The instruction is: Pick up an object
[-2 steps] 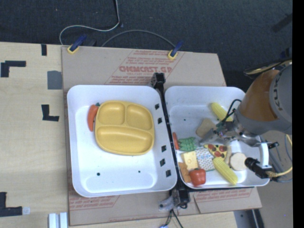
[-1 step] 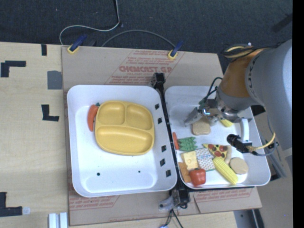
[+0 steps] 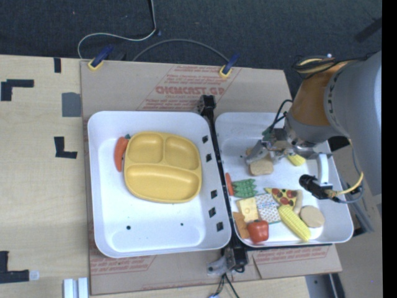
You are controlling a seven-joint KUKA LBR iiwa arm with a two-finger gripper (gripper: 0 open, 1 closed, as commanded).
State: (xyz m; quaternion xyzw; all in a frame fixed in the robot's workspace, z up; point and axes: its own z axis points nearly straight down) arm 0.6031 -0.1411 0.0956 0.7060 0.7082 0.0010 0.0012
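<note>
The right bin holds several toy foods. My gripper hangs low over the bin's upper middle, directly above and touching or nearly touching a tan bread piece. A small yellow piece lies just to its right. Nearer the front lie green beans, a pizza slice, a corn cob, a red tomato, a yellow cheese square and a round tan cookie. The arm's wrist hides part of the bin's far right.
The left bin bears a yellow divided plate with an orange carrot at its left side. A black ridge separates the bins. A black cable fitting hangs off the arm over the right bin.
</note>
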